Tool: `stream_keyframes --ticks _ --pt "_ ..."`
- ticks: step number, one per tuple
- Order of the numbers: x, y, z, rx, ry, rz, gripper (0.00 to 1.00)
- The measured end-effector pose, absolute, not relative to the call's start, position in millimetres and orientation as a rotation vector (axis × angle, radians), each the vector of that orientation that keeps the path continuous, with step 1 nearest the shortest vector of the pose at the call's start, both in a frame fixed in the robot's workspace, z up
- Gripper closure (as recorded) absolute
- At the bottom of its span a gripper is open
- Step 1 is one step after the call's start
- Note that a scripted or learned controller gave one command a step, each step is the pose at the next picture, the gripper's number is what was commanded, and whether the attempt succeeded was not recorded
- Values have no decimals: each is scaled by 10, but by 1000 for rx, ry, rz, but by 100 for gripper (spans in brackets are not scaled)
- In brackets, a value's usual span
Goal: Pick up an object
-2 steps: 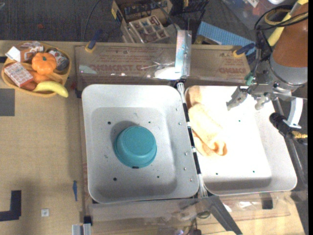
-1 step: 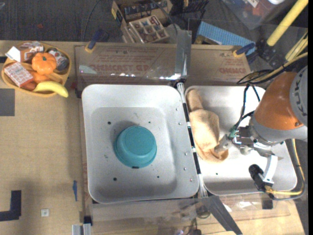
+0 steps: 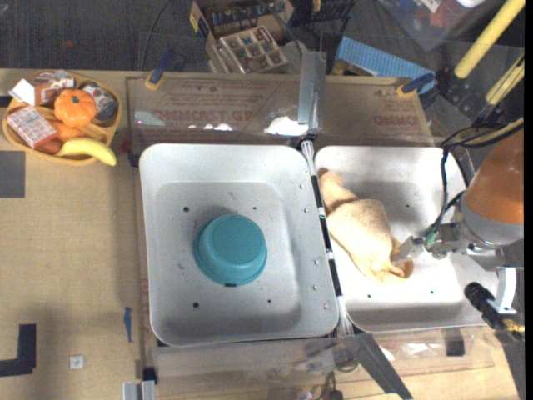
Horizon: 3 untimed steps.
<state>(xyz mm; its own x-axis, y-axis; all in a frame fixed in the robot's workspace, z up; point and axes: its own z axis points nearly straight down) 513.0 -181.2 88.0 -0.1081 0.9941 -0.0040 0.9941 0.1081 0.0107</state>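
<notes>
A tan, lumpy soft object (image 3: 358,227) lies along the left side of the right bin (image 3: 433,298), stretching from the bin's upper left towards its middle. My gripper (image 3: 407,253) reaches in from the right and its tip sits at the lower right end of this tan object, touching or nearly touching it. The orange band of the arm (image 3: 498,192) hangs above the bin's right edge. An upside-down teal bowl (image 3: 231,248) rests in the middle of the left bin (image 3: 166,182), well away from the gripper.
A plate of toy fruit and small boxes (image 3: 62,117) stands on the bench at the far left. Cardboard panels (image 3: 225,102) line the back of both bins. Cables and a black fitting (image 3: 487,300) hang by the right bin's right edge.
</notes>
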Motion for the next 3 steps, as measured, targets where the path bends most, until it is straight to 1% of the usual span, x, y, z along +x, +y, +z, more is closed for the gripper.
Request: stream_keyframes --ticks 1,2,3 --pt "5111 -1345 884 1913 2481 7 0" --pt "5121 -1359 975 1917 2475 10 100" --pt "5313 -595 2202 1447 2788 -1 100"
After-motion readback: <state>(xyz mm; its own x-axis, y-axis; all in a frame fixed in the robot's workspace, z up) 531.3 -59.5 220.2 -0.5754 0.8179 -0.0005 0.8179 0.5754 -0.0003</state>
